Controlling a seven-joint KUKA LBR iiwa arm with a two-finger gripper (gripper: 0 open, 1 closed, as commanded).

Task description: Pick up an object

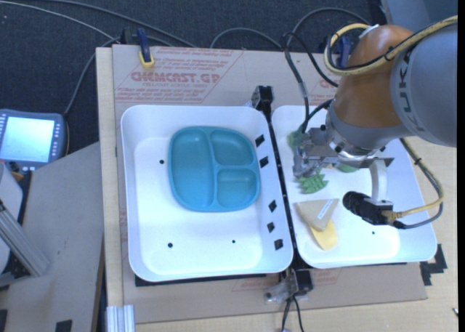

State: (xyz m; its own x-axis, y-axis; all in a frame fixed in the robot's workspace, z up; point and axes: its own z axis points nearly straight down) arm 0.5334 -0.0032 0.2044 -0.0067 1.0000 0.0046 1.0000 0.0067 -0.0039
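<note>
Pick not done, by look of it: nothing seen lifted.

Gripper [311, 167] low in right bin [407, 250], at left side, over green leafy item [314, 184]. Jaw state: cannot tell, hidden under wrist.

Left: grasp, lift.

Count:
- white bins: two
- blue divided tray [214, 168]: one, in left bin [145, 200]
- green leafy item: one
- yellow wedge [322, 225]: one, near front of right bin

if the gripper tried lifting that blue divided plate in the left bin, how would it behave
The blue divided plate looks like rigid moulded plastic, so it probably stays stiff. It lies flat with a low rounded rim, likely hard to pinch and somewhat slippery. Being wide and shallow, it should slide, not roll.
</note>
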